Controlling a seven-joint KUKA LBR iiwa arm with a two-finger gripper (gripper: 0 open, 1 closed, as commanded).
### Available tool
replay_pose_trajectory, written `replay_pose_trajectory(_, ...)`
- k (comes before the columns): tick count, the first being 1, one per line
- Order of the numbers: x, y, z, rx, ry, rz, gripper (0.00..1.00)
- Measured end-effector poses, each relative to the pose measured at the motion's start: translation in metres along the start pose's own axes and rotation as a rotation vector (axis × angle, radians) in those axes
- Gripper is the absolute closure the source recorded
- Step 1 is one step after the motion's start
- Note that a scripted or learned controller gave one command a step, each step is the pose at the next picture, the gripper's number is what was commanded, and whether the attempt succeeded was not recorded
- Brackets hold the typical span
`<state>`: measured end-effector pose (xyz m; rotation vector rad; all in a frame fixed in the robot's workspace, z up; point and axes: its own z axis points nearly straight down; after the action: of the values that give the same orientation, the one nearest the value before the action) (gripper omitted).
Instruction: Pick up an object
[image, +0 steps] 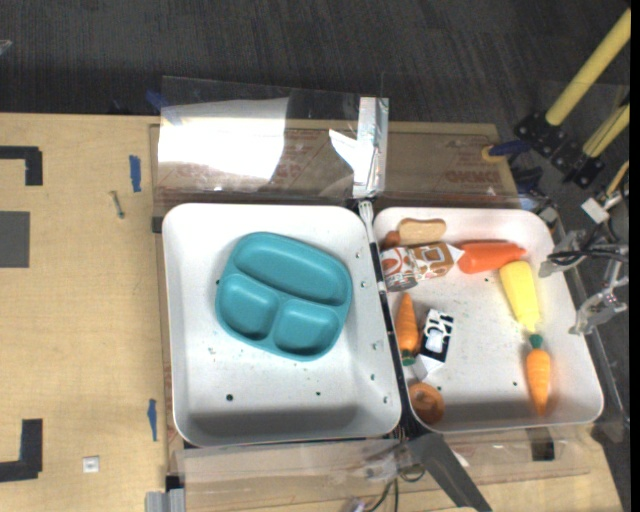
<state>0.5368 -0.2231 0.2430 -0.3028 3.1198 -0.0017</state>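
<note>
Nearest the camera, in the right bin (575, 405), a round brown item (427, 401) sits at the front left corner, with a small carrot (539, 373) toward the right wall. Mid-bin lie another carrot (406, 325), a black-and-white card (436, 334) and a yellow corn cob (521, 290). Farther back rest an orange piece (489, 256), a printed box (416, 265) and a bread-like item (420, 231). The left bin (200, 400) holds a teal divided plate (284, 294). The gripper's state cannot be told.

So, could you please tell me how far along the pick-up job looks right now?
Nothing looks done yet. The teal divided plate lies in the left bin; the toy foods, including the yellow corn and a carrot, all lie in the right bin. Nothing is lifted, so the whole pick remains.
</note>
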Motion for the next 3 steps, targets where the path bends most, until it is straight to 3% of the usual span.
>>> replay_pose_trajectory(1,0.02,0.005,0.146,0.001,-0.002,-0.055,0.0)
replay_pose_trajectory(2,0.032,0.007,0.154,-0.001,-0.002,0.088,0.0)
replay_pose_trajectory(3,0.028,0.005,0.155,0.002,-0.002,0.073,0.0)
